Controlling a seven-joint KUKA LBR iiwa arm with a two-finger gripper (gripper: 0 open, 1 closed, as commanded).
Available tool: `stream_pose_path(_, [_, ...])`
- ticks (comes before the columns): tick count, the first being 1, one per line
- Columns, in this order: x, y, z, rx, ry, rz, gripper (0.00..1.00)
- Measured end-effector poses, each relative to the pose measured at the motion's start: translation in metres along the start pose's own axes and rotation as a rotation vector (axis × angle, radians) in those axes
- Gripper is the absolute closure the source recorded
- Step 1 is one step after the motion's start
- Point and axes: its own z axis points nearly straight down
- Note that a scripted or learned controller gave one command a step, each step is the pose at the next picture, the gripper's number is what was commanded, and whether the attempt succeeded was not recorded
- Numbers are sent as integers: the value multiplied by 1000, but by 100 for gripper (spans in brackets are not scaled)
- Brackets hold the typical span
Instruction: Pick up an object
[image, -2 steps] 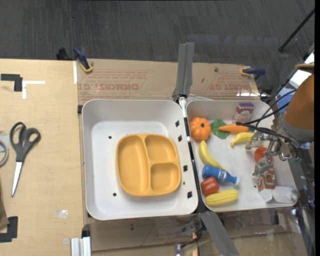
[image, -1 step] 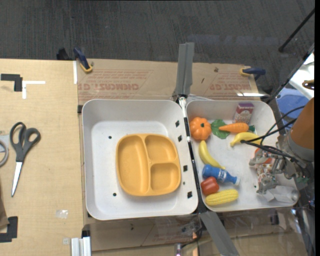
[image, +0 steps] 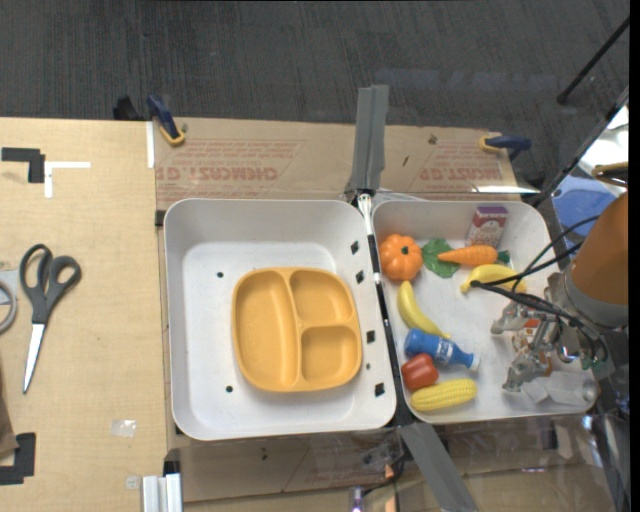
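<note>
From my seat the gripper (image: 530, 350) sat low in the right-hand bin (image: 455, 207), over toward its right wall, with bare white floor under it and nothing that I could make out between its fingers — whether they stood wide or narrow I could not tell, because cables and linkage cluttered that corner of the view. The pickable things lay to its left: a pumpkin (image: 400, 257), a carrot (image: 468, 256) on a green leaf (image: 436, 256), a small banana (image: 490, 277), a longer banana (image: 417, 309), a blue bottle (image: 438, 349), a red pepper (image: 419, 372) and a corn cob (image: 444, 396), with a small carton (image: 487, 224) at the back. My worry was a close on empty floor, since the tool was apart from all of them. A sideways move at that height could also shove the bottle or corn into their neighbours — they lay close together. The left bin (image: 190, 330) held only a yellow divided plate (image: 297, 328).
</note>
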Motion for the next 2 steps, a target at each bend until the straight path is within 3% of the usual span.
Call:
stream_pose_path(1, [1, 88, -11, 0, 0, 266, 0])
stream_pose_path(2, [-13, 107, -1, 8, -2, 305, 0])
